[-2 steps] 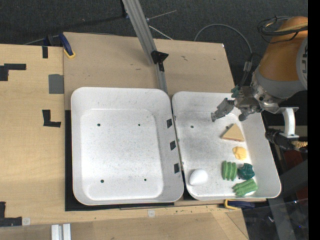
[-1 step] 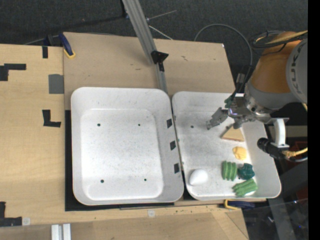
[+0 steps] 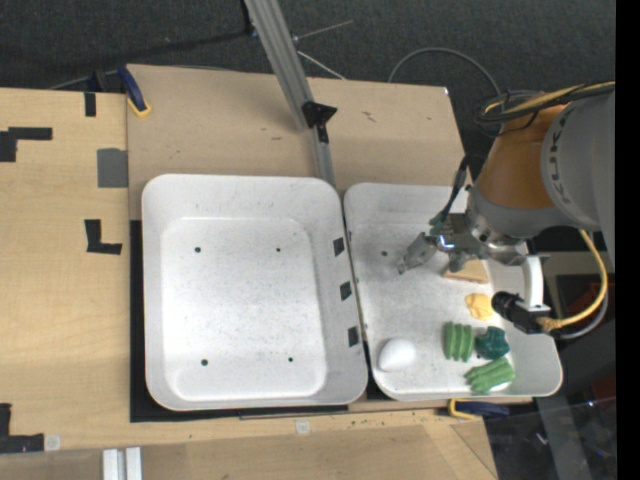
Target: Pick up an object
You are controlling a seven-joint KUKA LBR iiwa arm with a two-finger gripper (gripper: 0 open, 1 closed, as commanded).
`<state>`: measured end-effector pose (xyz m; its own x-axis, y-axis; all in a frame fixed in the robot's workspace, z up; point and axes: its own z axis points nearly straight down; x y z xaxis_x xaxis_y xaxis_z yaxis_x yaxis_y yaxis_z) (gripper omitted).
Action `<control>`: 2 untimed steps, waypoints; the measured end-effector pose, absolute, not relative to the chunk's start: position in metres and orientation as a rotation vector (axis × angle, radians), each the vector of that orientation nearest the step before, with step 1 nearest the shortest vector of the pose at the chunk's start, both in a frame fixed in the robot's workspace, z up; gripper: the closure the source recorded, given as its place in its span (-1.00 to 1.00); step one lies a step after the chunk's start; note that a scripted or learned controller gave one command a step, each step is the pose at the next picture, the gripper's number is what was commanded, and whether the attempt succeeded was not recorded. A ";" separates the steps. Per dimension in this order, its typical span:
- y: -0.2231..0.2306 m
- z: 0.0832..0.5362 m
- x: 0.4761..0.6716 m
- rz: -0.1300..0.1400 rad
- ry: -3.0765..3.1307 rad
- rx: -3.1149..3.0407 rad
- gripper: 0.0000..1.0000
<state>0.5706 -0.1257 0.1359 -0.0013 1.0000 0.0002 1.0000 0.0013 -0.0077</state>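
My gripper [image 3: 436, 260] hangs over the middle of the right bin [image 3: 400, 208], its fingers spread open with nothing between them. A tan wedge [image 3: 470, 273] lies just to its right, touching or nearly touching one finger. A yellow piece [image 3: 479, 305] sits below that. Toward the bin's front edge lie a white egg-shaped object [image 3: 397, 354], a green ribbed piece [image 3: 458, 341], a teal piece [image 3: 492, 344] and another green piece [image 3: 490, 374].
The left bin [image 3: 240, 288] stands beside the right one, with black clips along the shared rim. A grey metal bar [image 3: 285, 53] slants in from the top to the bins' back edge. The arm [image 3: 540, 168] and its cables crowd the right side.
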 end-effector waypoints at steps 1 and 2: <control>-0.125 0.150 0.572 0.003 -2.223 -2.216 1.00; -0.126 0.213 0.571 -0.004 -2.226 -2.223 1.00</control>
<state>0.5711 -0.1258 0.2127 -0.0014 1.0000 -0.0014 1.0000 0.0014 0.0051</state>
